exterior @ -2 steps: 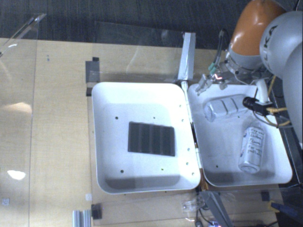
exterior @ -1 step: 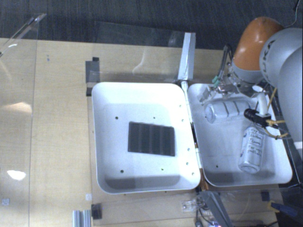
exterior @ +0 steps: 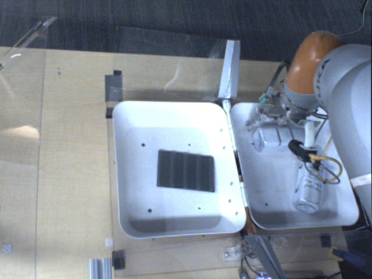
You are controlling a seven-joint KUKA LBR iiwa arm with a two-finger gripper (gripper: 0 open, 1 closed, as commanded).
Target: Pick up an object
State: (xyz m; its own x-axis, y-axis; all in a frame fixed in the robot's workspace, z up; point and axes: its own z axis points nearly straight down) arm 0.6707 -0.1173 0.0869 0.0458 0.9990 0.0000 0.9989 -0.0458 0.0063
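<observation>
Lying in the left bin [exterior: 125,156], dark ridged mat [exterior: 186,170].

A pale wooden bench [exterior: 64,173] carries two shallow white bins set side by side, their inner rims touching or very nearly so. The left bin [exterior: 128,173] sits near the middle of the bench, and the right bin [exterior: 279,217] lies just beside it toward the bench's right end. Small dark blocks [exterior: 115,92] rest on the wood at the left bin's far-left corner, and another dark block [exterior: 118,260] lies near its near-left corner.
</observation>
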